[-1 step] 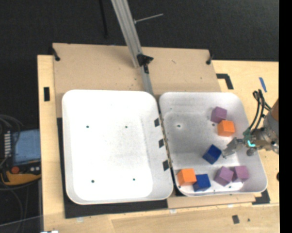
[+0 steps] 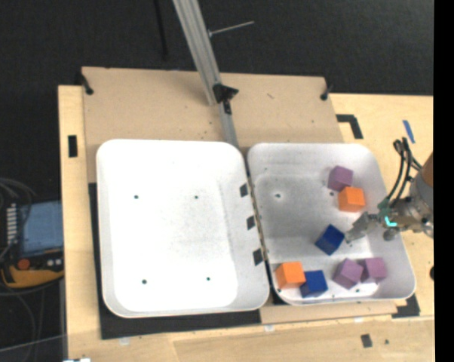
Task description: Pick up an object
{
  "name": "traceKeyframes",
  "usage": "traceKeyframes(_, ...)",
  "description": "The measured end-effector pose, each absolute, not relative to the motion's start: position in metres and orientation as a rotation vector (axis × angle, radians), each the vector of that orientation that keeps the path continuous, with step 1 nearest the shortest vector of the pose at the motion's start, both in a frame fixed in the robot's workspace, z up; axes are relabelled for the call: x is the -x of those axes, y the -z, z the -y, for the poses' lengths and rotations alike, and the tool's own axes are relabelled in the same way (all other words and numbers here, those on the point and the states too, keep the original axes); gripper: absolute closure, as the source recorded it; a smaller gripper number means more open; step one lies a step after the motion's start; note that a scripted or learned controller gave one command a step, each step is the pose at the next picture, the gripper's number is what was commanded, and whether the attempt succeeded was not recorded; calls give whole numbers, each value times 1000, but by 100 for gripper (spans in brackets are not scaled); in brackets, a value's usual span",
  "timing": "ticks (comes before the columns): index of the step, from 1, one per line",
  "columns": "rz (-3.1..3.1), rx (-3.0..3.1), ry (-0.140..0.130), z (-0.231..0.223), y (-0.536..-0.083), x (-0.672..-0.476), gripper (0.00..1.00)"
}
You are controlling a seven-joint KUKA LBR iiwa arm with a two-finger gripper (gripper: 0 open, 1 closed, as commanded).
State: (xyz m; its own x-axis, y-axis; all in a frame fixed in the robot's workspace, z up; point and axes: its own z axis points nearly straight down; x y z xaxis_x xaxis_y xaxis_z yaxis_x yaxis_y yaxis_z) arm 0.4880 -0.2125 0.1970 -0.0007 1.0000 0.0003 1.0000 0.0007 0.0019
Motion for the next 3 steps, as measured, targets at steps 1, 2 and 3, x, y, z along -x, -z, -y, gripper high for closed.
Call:
traceKeyframes(1, -2220, -2225, 3, 210, -138, -493, 0)
traceKeyframes(2, -2217, -2221, -2, 212, -99, -494, 0)
traceKeyframes(3, -2206, -2225, -7, 213, -110, -496, 100)
